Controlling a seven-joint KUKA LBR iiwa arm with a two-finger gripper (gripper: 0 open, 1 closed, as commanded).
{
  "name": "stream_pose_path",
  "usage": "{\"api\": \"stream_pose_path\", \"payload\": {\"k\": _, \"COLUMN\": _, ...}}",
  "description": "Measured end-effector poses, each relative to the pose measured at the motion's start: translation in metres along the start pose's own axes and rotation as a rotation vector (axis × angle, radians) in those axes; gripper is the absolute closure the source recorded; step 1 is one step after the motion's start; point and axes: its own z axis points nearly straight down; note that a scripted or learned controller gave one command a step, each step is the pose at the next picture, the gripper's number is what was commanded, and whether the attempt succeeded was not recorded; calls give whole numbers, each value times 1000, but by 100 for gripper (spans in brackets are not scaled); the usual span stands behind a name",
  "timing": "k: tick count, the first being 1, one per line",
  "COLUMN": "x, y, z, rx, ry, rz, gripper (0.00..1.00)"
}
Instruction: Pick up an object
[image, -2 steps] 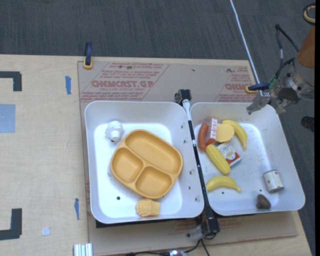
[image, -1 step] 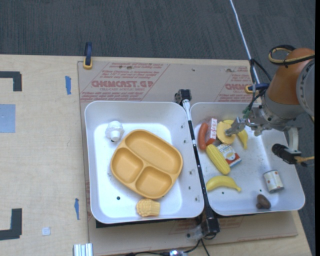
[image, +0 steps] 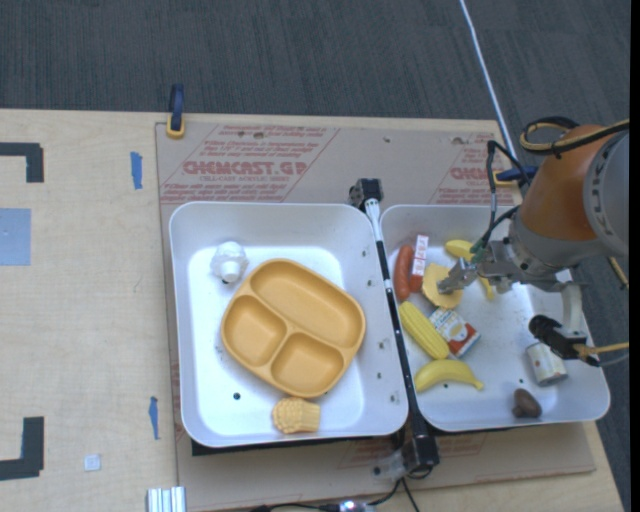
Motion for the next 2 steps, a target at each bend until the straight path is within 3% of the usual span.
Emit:
{"api": "stream_pose_path", "payload": {"k": 1, "x": 34, "y": -10, "z": 0, "rx": 2, "ry": -1, "rz": 1, "gripper": 0}}
{"api": "stream_pose_path", "payload": {"k": 2, "x": 41, "y": -12, "z": 0, "rx": 1, "ry": -3, "rz": 3, "gripper": 0}}
